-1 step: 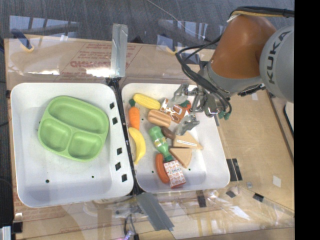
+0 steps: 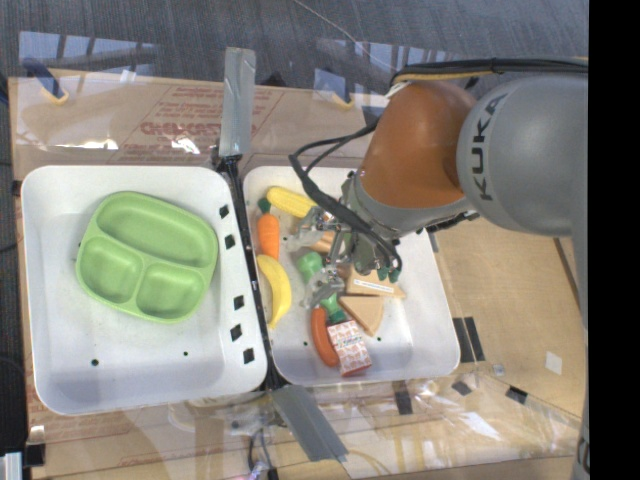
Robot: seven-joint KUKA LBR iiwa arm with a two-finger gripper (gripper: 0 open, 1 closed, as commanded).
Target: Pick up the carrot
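— Orange carrot (image 2: 268,235) lies at the right bin's (image 2: 436,308) left wall, above the banana (image 2: 276,286).
— Jaws (image 2: 335,268)?
— Hovering mid-bin; can't tell their state. They'd best shift left and straddle it crosswise.

Dark grey ribbed carpet (image 2: 150,8) beyond the bench. Brown cardboard sheet (image 2: 130,108) under clear plastic film, red print faintly legible. Grey tape strips (image 2: 238,98) across cardboard. Bright glare patches on film.
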